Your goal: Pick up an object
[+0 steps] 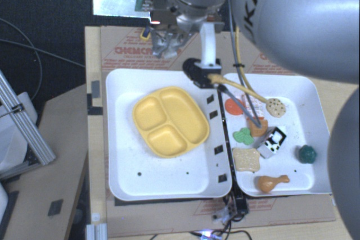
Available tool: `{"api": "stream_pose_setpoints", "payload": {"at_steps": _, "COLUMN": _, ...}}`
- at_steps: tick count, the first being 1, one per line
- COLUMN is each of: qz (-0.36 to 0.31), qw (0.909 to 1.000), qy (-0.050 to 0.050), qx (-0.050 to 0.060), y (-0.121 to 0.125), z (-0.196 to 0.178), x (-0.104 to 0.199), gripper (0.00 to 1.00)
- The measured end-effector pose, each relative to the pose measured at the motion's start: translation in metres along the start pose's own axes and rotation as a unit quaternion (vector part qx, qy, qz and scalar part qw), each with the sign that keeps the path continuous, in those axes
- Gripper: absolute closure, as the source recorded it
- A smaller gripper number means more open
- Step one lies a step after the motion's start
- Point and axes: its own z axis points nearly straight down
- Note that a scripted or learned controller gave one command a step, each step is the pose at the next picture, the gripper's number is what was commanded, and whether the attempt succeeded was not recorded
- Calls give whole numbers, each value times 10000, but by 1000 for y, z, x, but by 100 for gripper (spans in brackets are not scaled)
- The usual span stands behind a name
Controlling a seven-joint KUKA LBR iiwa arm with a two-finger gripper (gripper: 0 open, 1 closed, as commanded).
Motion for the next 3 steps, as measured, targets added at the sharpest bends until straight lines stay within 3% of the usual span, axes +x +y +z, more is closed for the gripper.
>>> {"api": "stream_pose_setpoints", "payload": {"at_steps": 1, "qz": 82, "qw": 10000, "qy": -21, "qx": 17, "y": -46, "z": 31, "x": -80, "gripper": 100}}
{"api": "stream_pose_setpoints", "payload": {"at_steps": 2, "qz": 61, "qw": 10000, "qy": -7, "qx": -40, "y": -13, "z": -14, "x": -96, "gripper": 100}}
{"api": "stream_pose_setpoints", "payload": {"at_steps": 3, "qz": 23, "qw": 10000, "qy": -18, "qx": 41, "y": -20, "z": 105, "x": -51, "gripper": 100}}
